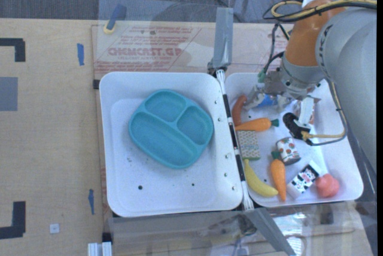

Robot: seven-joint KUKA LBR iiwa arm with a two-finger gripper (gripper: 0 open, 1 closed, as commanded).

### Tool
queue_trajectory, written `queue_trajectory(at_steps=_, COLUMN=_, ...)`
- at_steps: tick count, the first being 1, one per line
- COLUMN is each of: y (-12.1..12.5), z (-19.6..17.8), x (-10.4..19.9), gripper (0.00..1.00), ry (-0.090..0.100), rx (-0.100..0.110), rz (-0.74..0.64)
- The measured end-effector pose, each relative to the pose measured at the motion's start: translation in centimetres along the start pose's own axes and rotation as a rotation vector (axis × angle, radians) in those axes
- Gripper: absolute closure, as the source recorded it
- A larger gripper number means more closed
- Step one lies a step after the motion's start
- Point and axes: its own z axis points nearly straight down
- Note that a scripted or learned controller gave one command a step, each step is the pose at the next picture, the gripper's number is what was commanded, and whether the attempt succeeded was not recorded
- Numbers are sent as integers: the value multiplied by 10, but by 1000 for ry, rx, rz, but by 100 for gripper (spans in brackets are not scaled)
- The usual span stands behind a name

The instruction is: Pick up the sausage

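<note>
Left bin (119,189): one teal divided plate (172,128), sitting toward 12 o'clock of the bin floor. Right bin (353,186): sausage (238,109), reddish-orange, at 10 o'clock against the divider wall; carrot (256,125) just below it; patterned sponge block (249,145); banana (257,181) at 7 o'clock; second carrot (278,178) beside it; small can (288,150) mid-bin; black-and-white carton (303,180); pink ball (328,185) at 5 o'clock. Gripper (270,95) hovers at 12 o'clock of the right bin, just right of the sausage; finger opening can't tell, hardware and cables clutter it. Arm (335,45) covers the bin's upper right corner.
</note>
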Motion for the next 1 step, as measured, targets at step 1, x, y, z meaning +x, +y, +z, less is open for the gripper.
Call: queue_trajectory(at_steps=1, y=-10, z=0, x=4, gripper=0, ry=-2, rx=-27, rz=-32)
